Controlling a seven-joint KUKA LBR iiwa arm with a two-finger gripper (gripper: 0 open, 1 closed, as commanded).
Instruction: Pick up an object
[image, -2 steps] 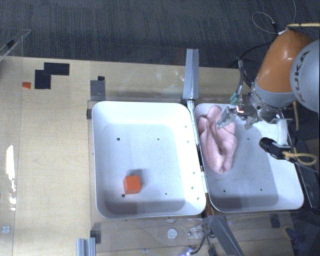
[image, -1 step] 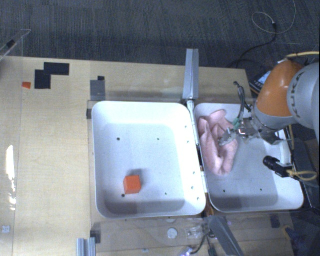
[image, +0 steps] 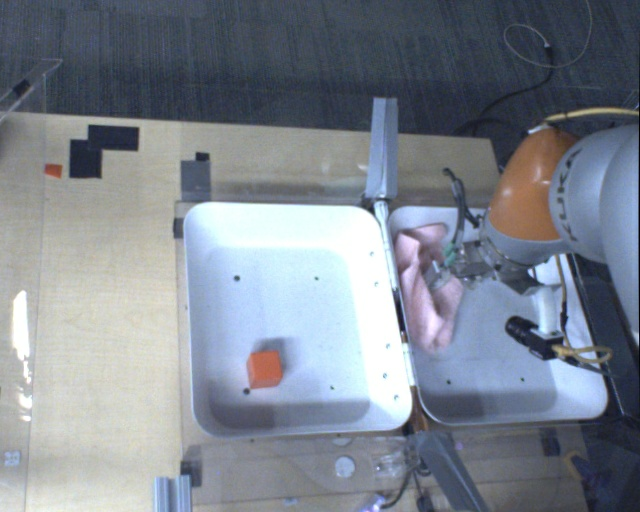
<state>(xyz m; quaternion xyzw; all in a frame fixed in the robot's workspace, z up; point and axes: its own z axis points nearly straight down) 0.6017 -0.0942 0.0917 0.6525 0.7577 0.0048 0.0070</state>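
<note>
In the right bin (image: 520, 395), close against the wall it shares with its neighbour, a pink cloth (image: 428, 290) lies crumpled, running from near the far rim down toward the middle of the bin floor. The claw (image: 452, 266) is down at the cloth's right edge, touching or nearly touching the fabric; whether it is spread or pinching the cloth cannot be told, since the wrist and its cables cover it. The arm (image: 560, 195), with its orange band, fills the far right corner of this bin, while the near half of the floor lies open. In the left bin (image: 230, 250), an orange block (image: 265, 369) sits alone toward the near left corner, with free floor around it. The wooden counter (image: 100, 330) stretches bare to the left.
</note>
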